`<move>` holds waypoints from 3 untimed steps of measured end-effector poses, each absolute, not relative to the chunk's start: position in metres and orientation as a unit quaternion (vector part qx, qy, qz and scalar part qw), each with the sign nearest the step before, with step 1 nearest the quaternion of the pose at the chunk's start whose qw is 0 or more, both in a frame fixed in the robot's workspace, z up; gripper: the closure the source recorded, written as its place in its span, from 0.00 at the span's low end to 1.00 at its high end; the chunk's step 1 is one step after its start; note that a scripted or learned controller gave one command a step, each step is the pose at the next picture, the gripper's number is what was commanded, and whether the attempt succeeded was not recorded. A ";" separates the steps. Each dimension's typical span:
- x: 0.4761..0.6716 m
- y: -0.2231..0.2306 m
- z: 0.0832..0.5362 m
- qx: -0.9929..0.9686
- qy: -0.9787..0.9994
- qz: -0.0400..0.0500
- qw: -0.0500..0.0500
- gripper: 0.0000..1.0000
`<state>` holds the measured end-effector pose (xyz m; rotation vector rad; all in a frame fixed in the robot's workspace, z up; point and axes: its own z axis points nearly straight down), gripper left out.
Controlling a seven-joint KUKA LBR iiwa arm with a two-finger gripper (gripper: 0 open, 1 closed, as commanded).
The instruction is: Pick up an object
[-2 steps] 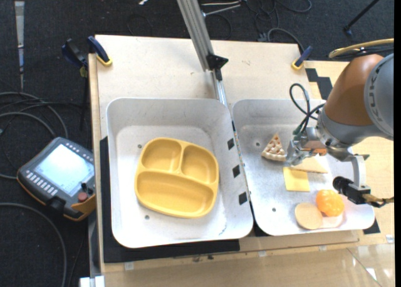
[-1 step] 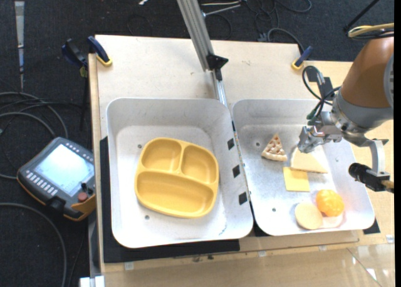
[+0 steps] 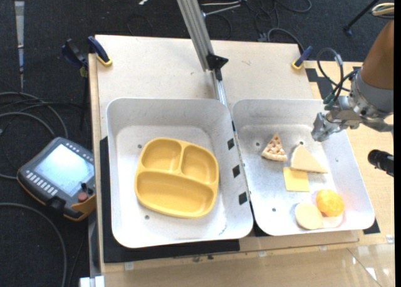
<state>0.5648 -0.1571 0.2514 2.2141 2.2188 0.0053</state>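
Observation:
The right bin (image 3: pixel 250 123) holds several toy foods: a pizza slice (image 3: pixel 274 148), a pale cheese wedge (image 3: pixel 307 160), a flat yellow square (image 3: pixel 296 180), an orange ball (image 3: pixel 329 203) and a pale round disc (image 3: pixel 307 216). My gripper (image 3: pixel 322 129) hangs over the bin's upper right part, just above and right of the cheese wedge. Nothing shows in its grasp. The arm's grey wrist and orange band rise toward the right edge.
A yellow divided plate (image 3: pixel 177 176) lies in the left bin (image 3: pixel 119 154). A slanted metal rail (image 3: pixel 194 16) runs down to the gap between the bins. Blue-and-yellow clamps (image 3: pixel 99 52) sit at the bench's back corners. A teach pendant (image 3: pixel 59 176) lies on the floor left.

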 end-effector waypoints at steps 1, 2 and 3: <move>0.566 -0.157 0.259 0.706 0.708 0.001 0.001 1.00; 0.581 -0.108 0.246 0.704 0.710 0.000 -0.001 1.00; 0.588 -0.054 0.253 0.704 0.710 0.001 0.000 1.00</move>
